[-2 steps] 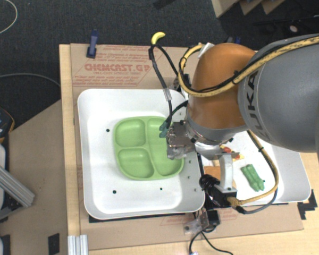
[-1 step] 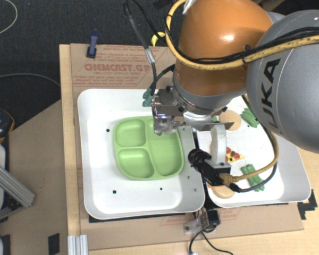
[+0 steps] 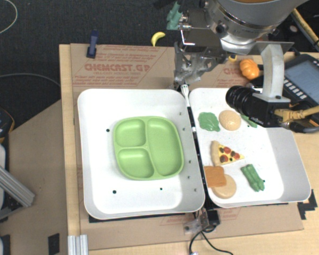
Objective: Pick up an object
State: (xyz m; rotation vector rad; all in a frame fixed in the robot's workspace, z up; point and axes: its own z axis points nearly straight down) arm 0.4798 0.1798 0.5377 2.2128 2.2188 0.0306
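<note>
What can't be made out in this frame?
- Gripper: finger state unreadable in the camera view, lost in dark clutter at the bins' far edge.
- Arm: cut off by the top edge.
- Right bin: far corner hidden behind a black device.
- Orange item: partly hidden, identity unclear.

Premises present as a robotics laboratory or test cell, not a home or kitchen. A flat brown cardboard sheet with red printed lettering (image 3: 127,65) covers the bench, and two shallow white plastic bins (image 3: 90,142) sit on it side by side. The food in the right bin is toy plastic, including a toy pizza slice with red dots (image 3: 226,154). A large grey industrial robot arm (image 3: 250,9) reaches over the bench. Loose black cables (image 3: 21,78) run across dark carpeted floor (image 3: 37,31). A black handheld control pendant with a screen (image 3: 303,81) lies at right. An aluminium extrusion frame bar (image 3: 10,187) stands at left.
</note>
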